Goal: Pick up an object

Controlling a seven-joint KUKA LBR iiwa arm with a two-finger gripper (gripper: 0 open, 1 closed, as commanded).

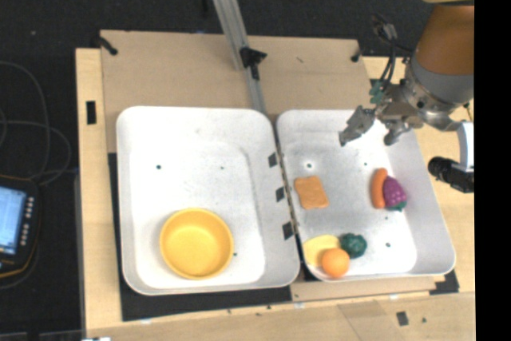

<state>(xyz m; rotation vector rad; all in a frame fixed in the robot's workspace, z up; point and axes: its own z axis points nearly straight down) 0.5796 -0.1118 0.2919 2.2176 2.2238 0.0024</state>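
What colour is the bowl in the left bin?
Yellow. The bowl sits at the near end of the left bin, shown plainly in the camera view.

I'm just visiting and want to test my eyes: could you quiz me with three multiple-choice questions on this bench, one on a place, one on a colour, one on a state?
1. Where is the yellow bowl?
A. left bin
B. right bin
C. on the bench

2. What colour is the flat square block?
A. blue
B. tan-orange
C. black

3. How is the pincer?
A. open, holding nothing
B. gripping the bowl
C. gripping the block

Answers: 1 A, it sits at the left bin's front. 2 B, it looks like toast. 3 A, its fingers are spread above the right bin.
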